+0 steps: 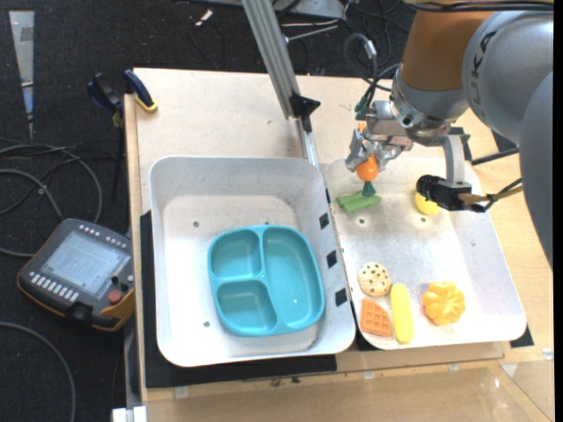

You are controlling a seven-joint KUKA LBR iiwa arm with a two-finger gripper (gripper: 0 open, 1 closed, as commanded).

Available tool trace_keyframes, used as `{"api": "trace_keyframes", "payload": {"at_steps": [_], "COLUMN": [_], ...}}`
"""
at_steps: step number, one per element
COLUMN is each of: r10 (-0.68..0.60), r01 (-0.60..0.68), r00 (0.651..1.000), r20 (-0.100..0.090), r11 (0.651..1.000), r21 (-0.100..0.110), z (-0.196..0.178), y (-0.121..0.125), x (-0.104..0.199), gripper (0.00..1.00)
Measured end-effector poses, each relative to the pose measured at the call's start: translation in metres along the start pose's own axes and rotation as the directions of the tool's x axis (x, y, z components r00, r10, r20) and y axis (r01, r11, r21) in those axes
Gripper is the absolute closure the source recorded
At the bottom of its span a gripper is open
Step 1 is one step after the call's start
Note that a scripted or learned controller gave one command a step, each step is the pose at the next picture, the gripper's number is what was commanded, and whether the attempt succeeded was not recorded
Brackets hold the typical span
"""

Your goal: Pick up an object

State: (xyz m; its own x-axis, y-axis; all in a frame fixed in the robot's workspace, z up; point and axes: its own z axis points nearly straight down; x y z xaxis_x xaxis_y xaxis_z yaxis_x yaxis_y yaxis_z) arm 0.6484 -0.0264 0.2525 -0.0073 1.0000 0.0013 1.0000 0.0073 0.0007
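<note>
The gripper (369, 158) hangs over the right bin (466, 262) at its eleven o'clock corner, fingers pinching a small orange ball (368, 170) lifted just above a green piece (358, 202). A blue divided plate (264, 280) sits in the left bin (176, 236).

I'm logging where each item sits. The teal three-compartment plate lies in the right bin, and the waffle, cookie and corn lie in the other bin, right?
Not quite. The camera view shows the teal three-compartment plastic plate in the left white bin, not the right one. The orange toy waffle, the round chocolate-chip cookie and the yellow toy corn cob lie in the right white bin.
</note>
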Motion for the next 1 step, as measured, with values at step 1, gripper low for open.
{"api": "trace_keyframes", "payload": {"at_steps": [1], "r10": [0.004], "r01": [-0.004], "r00": [1.000], "r20": [0.001], "r11": [1.000], "r21": [0.002], "z": [0.0116], "y": [-0.0001], "x": [0.0563], "gripper": [1.00]}}
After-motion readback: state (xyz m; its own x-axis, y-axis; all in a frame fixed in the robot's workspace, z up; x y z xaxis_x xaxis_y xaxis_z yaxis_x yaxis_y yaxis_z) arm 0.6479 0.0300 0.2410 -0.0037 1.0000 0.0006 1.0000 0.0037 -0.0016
